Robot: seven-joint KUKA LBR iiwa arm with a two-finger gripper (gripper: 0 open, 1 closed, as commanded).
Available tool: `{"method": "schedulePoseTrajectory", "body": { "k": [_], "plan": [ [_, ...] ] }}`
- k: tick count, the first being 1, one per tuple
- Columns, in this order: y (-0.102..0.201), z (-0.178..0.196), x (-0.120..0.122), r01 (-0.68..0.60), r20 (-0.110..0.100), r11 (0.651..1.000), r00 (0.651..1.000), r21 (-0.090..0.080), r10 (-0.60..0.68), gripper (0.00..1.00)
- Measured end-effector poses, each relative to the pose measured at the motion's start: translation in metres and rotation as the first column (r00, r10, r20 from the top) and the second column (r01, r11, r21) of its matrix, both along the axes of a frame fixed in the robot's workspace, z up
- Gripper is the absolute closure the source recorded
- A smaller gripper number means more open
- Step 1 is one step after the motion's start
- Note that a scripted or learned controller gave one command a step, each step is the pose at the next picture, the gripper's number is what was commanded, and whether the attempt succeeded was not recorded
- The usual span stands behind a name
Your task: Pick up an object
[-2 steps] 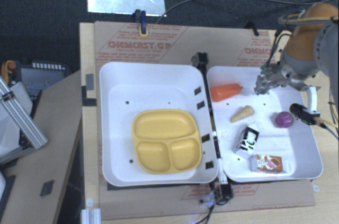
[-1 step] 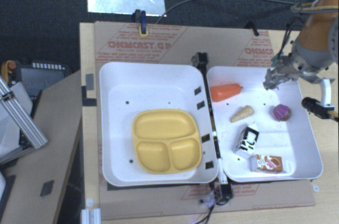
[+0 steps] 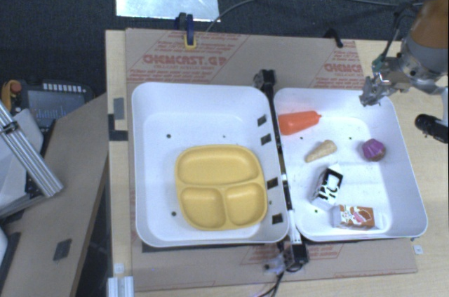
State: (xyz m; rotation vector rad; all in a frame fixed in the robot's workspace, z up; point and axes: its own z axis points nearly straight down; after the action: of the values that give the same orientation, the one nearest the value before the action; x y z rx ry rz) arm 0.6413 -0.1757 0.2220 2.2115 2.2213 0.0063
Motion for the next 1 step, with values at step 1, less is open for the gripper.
{"method": "schedulePoseTrajectory", "body": {
  "k": [1],
  "plan": [
    [-0.0001,0.04,0.0012,-0.001,-0.003,1.0,1.0,0.001,0.001,1.0]
  ]
}}
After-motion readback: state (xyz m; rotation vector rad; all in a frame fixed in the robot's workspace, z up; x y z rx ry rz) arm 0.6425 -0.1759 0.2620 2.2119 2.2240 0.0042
